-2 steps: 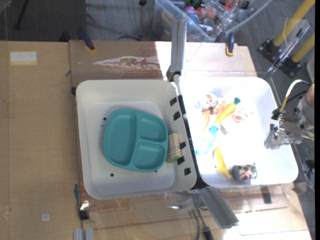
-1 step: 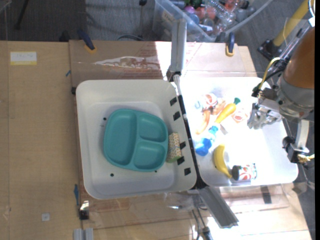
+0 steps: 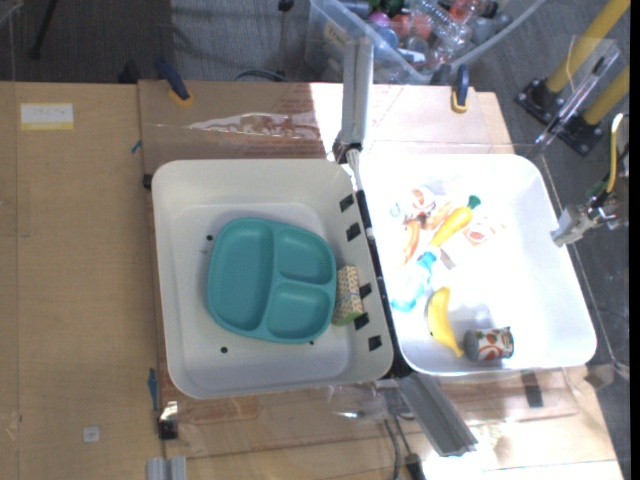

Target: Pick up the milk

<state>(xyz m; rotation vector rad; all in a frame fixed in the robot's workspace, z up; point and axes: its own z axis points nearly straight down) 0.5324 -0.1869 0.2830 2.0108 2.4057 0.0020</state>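
Inside the left bin [image 3: 180, 268] lie a teal divided plate [image 3: 270, 280] and a small patterned box [image 3: 347, 294]. The right bin [image 3: 540, 268] holds a banana [image 3: 441, 320], a can [image 3: 490, 344] and a carrot [image 3: 452, 222]. At its right rim sits the gripper [image 3: 582, 224]; I cannot tell its opening.

My gripper [image 3: 578, 226] hangs at the far right edge, with just its grey tip showing

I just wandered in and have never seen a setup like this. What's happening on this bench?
A robot arm is meant to pick up the milk, but nothing is being handled right now. Its gripper sits at the right edge of the right bin, touching nothing. That bin holds a banana, a can lying on its side, a carrot and other small items; I cannot tell which is the milk. The left bin holds a teal divided plate.
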